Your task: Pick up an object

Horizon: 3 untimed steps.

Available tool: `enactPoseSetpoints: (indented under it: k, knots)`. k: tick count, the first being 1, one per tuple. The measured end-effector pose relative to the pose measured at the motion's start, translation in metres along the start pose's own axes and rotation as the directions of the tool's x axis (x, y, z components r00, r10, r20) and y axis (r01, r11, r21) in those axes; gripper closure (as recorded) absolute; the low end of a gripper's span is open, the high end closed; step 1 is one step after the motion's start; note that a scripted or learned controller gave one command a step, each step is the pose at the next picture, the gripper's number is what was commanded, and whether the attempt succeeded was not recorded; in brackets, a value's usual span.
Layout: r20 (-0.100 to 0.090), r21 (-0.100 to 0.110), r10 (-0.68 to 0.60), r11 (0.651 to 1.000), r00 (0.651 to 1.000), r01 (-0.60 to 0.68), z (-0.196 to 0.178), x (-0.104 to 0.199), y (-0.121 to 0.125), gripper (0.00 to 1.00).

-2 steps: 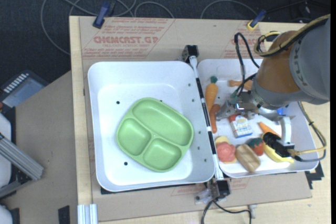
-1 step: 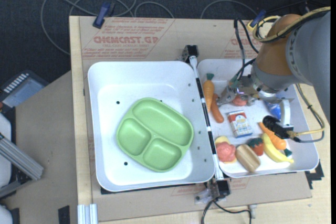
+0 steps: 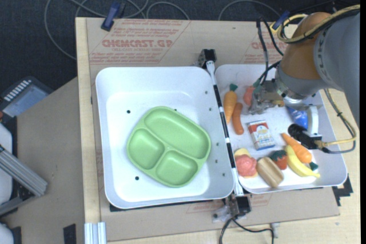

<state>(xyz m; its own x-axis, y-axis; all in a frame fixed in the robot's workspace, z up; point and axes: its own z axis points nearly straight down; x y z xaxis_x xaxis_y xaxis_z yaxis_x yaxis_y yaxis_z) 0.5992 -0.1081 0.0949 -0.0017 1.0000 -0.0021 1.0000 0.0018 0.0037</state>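
Note:
The right bin (image 3: 337,171) holds several toy foods. An orange carrot (image 3: 230,102) and an orange-red stick (image 3: 237,118) lie by its left wall, with a small red piece (image 3: 249,94) next to them. A small printed box (image 3: 261,135) lies in the middle. Along the near side are a pink-red fruit (image 3: 247,166), a bread roll (image 3: 270,172), a banana (image 3: 301,164) and another carrot (image 3: 297,147). The grey arm reaches in from the right, and my gripper (image 3: 262,100) points down at the bin's far part, just right of the red piece and above the box.
The left bin (image 3: 114,88) holds a green divided plate (image 3: 167,146). A blue object (image 3: 299,118) lies under the arm's wrist. Cables run over the arm and along the right bin's edge. A black clamp (image 3: 207,56) sits where the bins meet at the far side.

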Motion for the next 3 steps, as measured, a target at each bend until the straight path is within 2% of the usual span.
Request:
enactPoseSetpoints:
  k: [1,2,3]
  knots:
    - [0.000,0.000,0.000,1.000,1.000,0.000,0.000,0.000,0.000,0.00]
    - [-0.008,0.035,0.009,0.999,1.000,-0.008,0.010,-0.023,0.062,0.00]
    - [0.000,0.016,0.003,1.000,1.000,-0.003,0.000,-0.024,0.065,1.00]
